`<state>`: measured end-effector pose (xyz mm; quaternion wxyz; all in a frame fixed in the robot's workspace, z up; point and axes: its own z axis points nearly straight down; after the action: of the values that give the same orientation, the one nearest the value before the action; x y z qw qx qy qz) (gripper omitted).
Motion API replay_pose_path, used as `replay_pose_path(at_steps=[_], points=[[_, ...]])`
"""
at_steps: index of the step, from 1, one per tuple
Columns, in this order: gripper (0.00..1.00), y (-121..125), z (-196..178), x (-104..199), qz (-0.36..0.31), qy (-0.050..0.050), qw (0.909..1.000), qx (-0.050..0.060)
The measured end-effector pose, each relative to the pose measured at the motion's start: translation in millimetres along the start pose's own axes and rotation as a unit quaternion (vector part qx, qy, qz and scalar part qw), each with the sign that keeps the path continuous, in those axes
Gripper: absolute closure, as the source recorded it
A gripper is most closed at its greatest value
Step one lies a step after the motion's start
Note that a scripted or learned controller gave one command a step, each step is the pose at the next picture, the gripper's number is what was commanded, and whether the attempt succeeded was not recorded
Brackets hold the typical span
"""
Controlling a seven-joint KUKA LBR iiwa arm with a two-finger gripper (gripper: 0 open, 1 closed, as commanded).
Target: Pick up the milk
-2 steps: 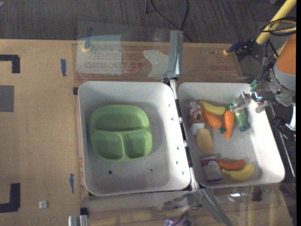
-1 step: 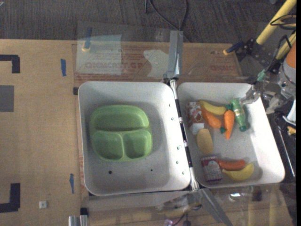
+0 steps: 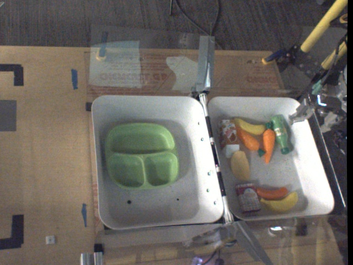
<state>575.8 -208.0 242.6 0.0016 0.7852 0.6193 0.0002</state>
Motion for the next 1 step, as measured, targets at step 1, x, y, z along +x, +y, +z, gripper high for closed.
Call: replay_pose_path(at_steps=[1], points=[[0.00,-5.2,131.2,39.1,0.036,0.000,0.9994,-0.005]])
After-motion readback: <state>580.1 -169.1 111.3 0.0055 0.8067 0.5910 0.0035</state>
